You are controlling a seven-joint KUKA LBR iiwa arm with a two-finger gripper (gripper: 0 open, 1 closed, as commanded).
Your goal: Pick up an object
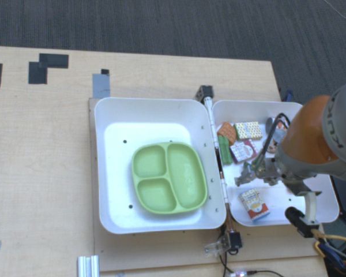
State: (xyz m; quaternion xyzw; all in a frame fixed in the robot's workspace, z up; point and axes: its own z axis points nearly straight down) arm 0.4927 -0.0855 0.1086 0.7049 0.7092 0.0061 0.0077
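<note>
Reaching from the right, the arm [314,140] hangs its gripper [255,175] low over the right bin [328,203].

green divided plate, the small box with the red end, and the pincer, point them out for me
green divided plate [169,178]: camera view, on the ridge between its compartments.
small box with the red end [253,203]: camera view, on its pale top face.
pincer [249,175]: camera view, on its dark tip over the right bin.

Wooden bench [40,154] under two white bins. Left bin [112,172] holding green three-compartment plate [169,178], lying flat, right of centre. Black tape patches [46,67] on bench, well up-left of left bin. Grey block [101,84] just above bin's top-left corner. Dark carpet [161,16] beyond bench.
</note>
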